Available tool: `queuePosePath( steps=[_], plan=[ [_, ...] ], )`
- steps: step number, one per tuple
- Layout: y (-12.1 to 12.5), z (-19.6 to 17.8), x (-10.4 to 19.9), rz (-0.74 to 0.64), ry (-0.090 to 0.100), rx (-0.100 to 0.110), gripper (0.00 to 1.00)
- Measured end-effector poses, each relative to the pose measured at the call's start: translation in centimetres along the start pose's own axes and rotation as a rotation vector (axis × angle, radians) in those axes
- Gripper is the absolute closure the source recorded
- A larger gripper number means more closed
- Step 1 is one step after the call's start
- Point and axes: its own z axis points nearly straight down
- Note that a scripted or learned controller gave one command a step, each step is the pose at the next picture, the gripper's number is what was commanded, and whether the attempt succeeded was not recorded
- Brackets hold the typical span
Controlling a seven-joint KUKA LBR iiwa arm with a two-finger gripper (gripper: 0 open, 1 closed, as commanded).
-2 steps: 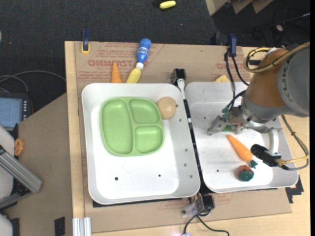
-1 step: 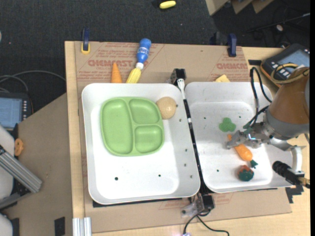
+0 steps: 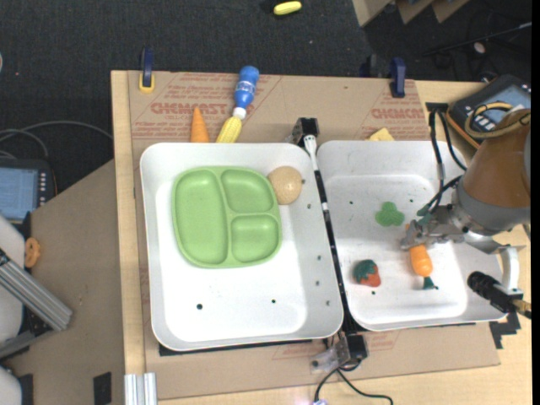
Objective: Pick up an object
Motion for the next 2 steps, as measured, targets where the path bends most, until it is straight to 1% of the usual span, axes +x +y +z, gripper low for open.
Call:
queuePosePath(
  steps=[1,2],
  plan=[
    [2.5,1.1,4.8,-0.007,0.0,-0.001,1.0],
    [8.8,-9.7,13.4,-0.013,0.002,-0.016,1.0]
  ],
)
